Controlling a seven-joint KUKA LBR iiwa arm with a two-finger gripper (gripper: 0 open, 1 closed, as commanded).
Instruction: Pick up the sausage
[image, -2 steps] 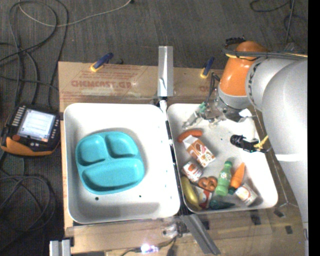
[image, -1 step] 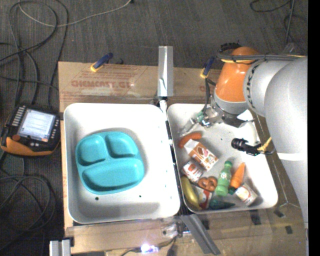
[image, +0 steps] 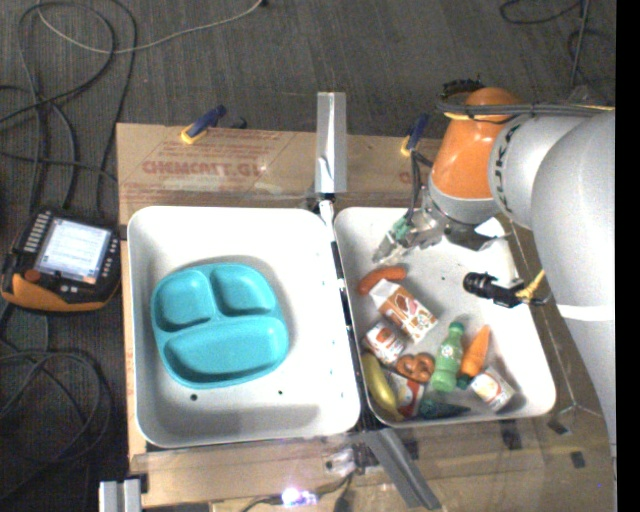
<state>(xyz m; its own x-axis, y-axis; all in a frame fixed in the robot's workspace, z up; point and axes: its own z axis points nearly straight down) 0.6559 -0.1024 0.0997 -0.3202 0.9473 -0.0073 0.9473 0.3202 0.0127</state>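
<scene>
The sausage (image: 383, 277) is not picked up yet. It lies on the floor of the right bin (image: 530, 395), near the bin's upper left corner, just above the heap of other toy food. The jaws of the gripper (image: 402, 237) hang just above it, a little up and to the right in the frame. I cannot tell if the jaws are wide or narrow, but nothing sits between them. So the robot is near, and the grab and the lift are both left to do.

The sausage is small, reddish brown and long with round ends. It lies flat and slanted, just above a little box (image: 406, 311), so I think there is room to grab it. The blue tray (image: 221, 324) sits in the left bin (image: 150, 235).
</scene>
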